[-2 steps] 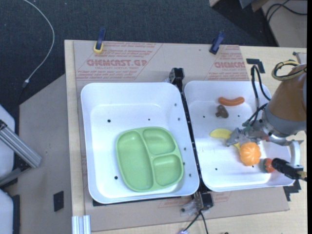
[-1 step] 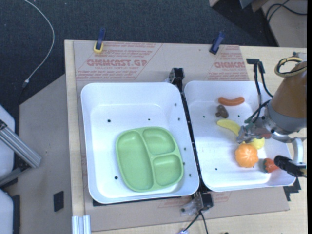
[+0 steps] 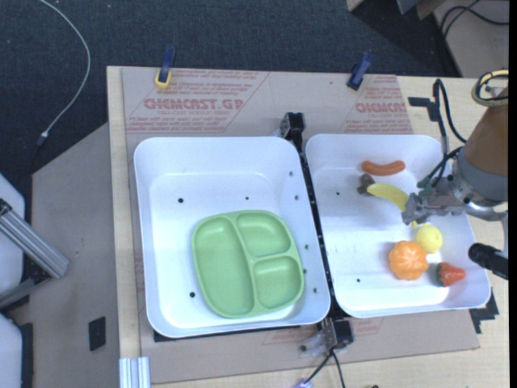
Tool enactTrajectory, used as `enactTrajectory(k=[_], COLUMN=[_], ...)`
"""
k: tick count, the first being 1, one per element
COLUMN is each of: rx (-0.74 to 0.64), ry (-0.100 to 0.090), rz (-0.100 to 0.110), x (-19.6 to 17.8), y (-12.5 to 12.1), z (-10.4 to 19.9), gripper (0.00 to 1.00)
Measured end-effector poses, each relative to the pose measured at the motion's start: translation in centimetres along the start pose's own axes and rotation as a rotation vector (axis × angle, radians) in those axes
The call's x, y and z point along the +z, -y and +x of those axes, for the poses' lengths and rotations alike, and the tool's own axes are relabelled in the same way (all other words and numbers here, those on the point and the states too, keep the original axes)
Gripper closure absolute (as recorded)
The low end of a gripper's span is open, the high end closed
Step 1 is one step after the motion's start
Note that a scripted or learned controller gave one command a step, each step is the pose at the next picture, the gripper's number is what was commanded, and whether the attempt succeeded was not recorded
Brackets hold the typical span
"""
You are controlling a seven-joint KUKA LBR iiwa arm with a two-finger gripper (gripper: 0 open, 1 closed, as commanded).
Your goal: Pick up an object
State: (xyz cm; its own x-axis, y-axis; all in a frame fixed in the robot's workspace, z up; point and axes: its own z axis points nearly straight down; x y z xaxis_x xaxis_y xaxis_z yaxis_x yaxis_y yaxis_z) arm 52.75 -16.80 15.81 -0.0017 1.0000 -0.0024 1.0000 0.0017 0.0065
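**Hand Positioned Over Right Bin, Toy Food Lying Below**

Red lettering is showing on the brown sheet covering the worktop (image 3: 121, 217): "CHEMCAST GP" is reading clearly at 12 o'clock above the left bin (image 3: 153, 241), and the same print is appearing again, partly cut off, above the right bin (image 3: 355, 297). Smaller red lines around it are too fine to read. A yellow-and-blue clamp (image 3: 165, 69) and a blue clamp (image 3: 359, 70) are gripping the sheet's far edge.

The left bin is holding one green divided plate (image 3: 242, 261), lying flat with its three compartments facing up, toward the 6 o'clock side of the bin.

The right bin is holding the toy food:
- a sausage (image 3: 382, 167) at 12 o'clock;
- a banana (image 3: 388, 193) just below the sausage, apart from it;
- a lemon (image 3: 429, 238) toward 3 o'clock;
- an orange (image 3: 407, 260) touching or just beside the lemon, at its 7 o'clock;
- a strawberry (image 3: 450, 275) at the 4 o'clock corner, near the rim.

The arm is reaching in from 3 o'clock. The hand (image 3: 422, 206) is hanging over the right bin, between the banana's right end and the lemon. Whether its fingers are wide or narrow cannot be told, and nothing is visibly sitting between them.
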Motion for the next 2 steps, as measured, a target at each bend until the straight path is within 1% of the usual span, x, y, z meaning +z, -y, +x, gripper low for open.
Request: enactTrajectory(k=[1,2], rx=[-0.001,0.002], ry=[0.000,-0.003], rz=[-0.001,0.010], x=[-6.2,-4.3], y=[-0.6,-0.6], z=[0.5,0.5], gripper=[1.00,1.00])
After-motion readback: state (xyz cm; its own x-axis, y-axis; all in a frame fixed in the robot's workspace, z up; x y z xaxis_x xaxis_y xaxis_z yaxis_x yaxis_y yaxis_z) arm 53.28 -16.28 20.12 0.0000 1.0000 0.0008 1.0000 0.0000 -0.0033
